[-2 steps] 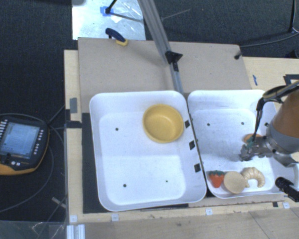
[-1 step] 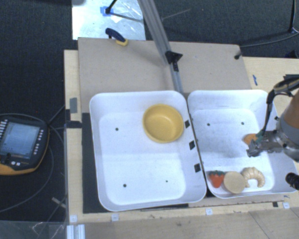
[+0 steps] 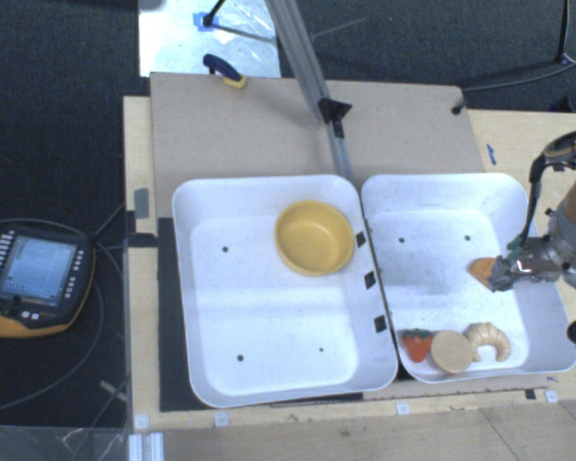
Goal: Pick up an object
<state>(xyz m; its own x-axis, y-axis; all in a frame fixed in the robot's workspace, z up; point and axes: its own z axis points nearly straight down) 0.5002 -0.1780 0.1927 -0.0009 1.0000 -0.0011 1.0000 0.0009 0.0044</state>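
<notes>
Down at 5 o'clock in the right bin sit a strawberry-looking toy, a tan disc and a croissant. Just above them, at 3 o'clock, the claw is right up against an orange piece; can't tell if it's gripping. Looks like mid-grasp to me, so next it needs a firm close and a straight lift. Yellow bowl sits in the left bin. Cardboard-topped bench, dark carpet, pendant at 9.

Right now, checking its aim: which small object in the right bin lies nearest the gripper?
The orange piece, right at the gripper; the others sit along the bin's front edge.
</notes>
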